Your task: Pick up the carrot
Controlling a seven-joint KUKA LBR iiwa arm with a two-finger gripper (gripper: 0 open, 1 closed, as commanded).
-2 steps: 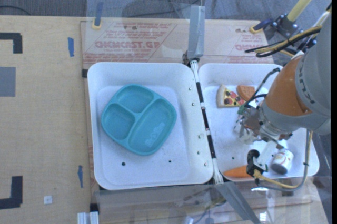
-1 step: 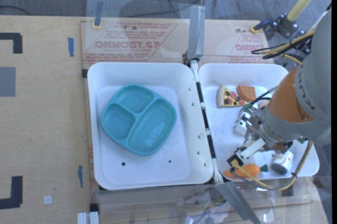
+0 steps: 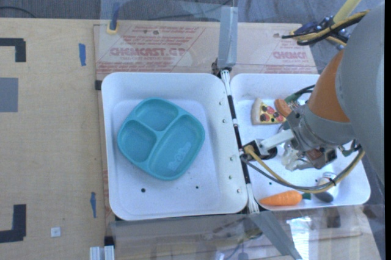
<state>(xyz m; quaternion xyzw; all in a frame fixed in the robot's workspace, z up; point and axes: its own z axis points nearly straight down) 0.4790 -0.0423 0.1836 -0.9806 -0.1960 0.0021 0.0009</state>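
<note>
The grey arm (image 3: 360,88) reaches over the right bin (image 3: 360,188). The left bin (image 3: 122,191) holds a teal divided plate (image 3: 161,138). The carrot (image 3: 281,198) lies at the right bin's near edge, apart from the gripper (image 3: 294,158); whether it is open or closed cannot be told. A pizza slice toy (image 3: 264,111) lies farther back.

Orange carrot (image 3: 280,198) w/ green stem end, lying flat, lengthwise along near edge of right bin (image 3: 360,195), stem pointing right.
</note>
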